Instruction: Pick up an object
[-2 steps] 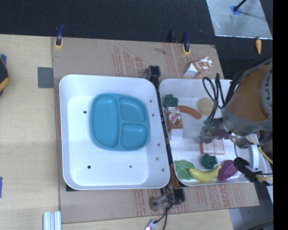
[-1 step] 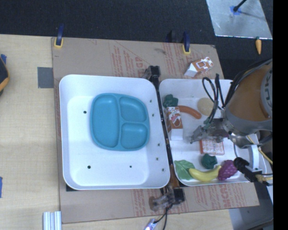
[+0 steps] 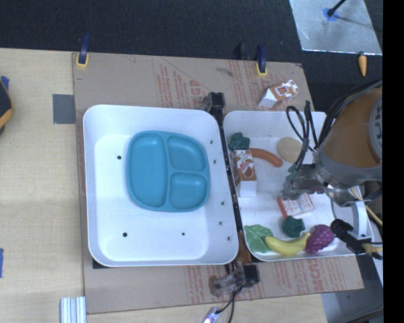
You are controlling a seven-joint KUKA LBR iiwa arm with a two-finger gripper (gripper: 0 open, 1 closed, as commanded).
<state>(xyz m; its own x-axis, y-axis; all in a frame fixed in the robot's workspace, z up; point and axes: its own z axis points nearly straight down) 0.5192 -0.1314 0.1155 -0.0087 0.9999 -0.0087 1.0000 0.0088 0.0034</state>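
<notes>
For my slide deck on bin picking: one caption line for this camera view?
KUKA arm's gripper lowered among toy foods in the right bin; blue divided plate sits in the left bin.

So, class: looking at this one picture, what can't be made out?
- Gripper: fingertips blur into the toys beneath, so open or shut is unclear.
- Arm: cut off by the right edge.
- Packet: print too small to read.
- Right bin: far side hidden under the arm.

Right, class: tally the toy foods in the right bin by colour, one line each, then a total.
Green: 3, at
Yellow: 1, banana
Purple: 1, grapes
Orange: 2, sausage, carrot
Total: 7
</notes>
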